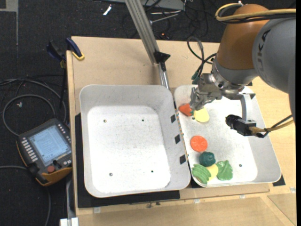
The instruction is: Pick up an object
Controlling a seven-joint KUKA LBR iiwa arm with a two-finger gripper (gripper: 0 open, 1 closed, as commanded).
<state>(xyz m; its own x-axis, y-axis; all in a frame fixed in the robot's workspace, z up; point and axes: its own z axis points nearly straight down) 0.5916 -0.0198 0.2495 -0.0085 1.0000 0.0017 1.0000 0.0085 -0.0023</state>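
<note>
My gripper [196,106] reaches down into the right bin [256,140] near its far left corner. Its tip sits between a small orange-red object [186,109] on its left and a pale yellow object [202,116] just below it. Both lie on the bin floor close against the tip. Further toward the front of the same bin lie an orange disc [198,143], a dark teal piece [206,158], and a cluster of green and yellow toys [214,172].
The left bin [124,140] stands beside the right one, their walls meeting in the middle. A slanted metal pole [146,32] rises at the back. A black clip with cable [240,124] hangs over the right bin. A teach pendant [44,147] lies off the bench, left.
</note>
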